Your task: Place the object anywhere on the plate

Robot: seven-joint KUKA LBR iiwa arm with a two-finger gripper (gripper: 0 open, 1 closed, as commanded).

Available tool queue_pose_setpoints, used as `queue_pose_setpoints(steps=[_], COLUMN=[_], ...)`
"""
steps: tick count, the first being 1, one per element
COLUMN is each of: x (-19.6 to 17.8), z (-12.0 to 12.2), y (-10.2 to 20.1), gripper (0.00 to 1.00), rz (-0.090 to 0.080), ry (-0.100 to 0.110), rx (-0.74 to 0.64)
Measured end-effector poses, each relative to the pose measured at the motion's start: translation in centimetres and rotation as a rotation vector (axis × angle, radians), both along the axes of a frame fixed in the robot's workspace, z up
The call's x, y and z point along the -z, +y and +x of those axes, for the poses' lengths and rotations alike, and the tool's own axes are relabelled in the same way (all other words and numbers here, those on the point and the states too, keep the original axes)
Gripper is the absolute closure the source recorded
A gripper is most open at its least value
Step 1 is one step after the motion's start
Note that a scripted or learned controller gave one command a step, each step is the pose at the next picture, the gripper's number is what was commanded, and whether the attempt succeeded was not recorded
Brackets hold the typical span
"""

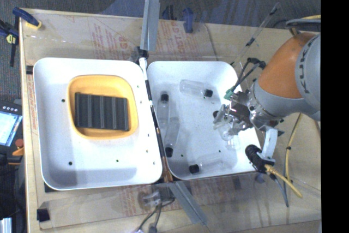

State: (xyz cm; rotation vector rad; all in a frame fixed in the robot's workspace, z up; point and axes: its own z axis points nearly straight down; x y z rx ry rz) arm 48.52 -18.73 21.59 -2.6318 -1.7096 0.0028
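Note:
A yellow plate (102, 86) with a dark ridged centre lies in the left bin (49, 133). Several clear plastic bottles with black caps lie in the right bin (188, 131): one at the back (192, 87), one along the left wall (166, 120), one at the front (210, 163). My gripper (228, 121) hangs low over the right side of the right bin, far from the plate. Something clear and glassy (231, 139) shows just below it, but I cannot tell whether it is held.
The arm's grey and orange wrist (283, 82) covers the right bin's right edge, with cables trailing around it. A metal divider (148, 24) runs between the two bins at the back. A small screen (8, 125) sits beyond the bench's left edge.

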Motion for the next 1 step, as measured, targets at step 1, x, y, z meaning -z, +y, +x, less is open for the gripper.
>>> queue_pose_setpoints(steps=[1], x=[-0.21], z=[2.16], y=[2.83], gripper=[1.0], rz=[-0.001], ry=[-0.002], rx=[-0.271])
